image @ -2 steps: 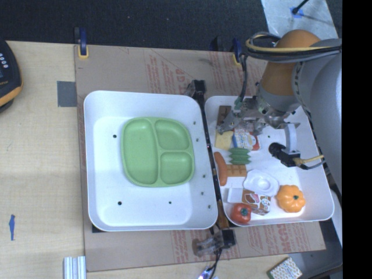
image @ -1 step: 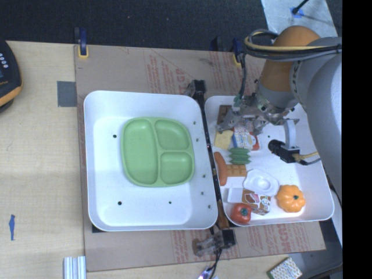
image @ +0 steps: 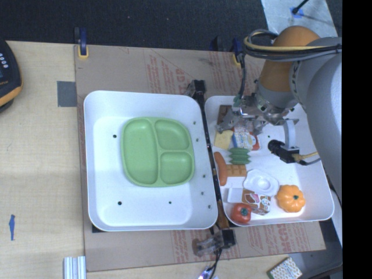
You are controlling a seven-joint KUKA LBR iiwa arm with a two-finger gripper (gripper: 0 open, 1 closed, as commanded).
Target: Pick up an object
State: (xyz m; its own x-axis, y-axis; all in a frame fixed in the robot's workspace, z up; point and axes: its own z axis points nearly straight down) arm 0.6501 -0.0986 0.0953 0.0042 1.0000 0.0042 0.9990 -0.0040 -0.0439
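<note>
Pincer [image: 237,124] sits low in the right bin [image: 317,214]; whether it is open or closed cannot be told. Toy food lies just below it: sausage [image: 220,167], tomato [image: 240,214], pumpkin [image: 290,197].

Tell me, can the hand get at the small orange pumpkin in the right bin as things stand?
Probably yes. The small orange pumpkin sits apart near the right white bin's front corner, with nothing on top; the hand hovers over the far end of this bin.

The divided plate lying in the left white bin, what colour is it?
Light green, seen clearly in the camera view: the divided plate has three compartments.
</note>
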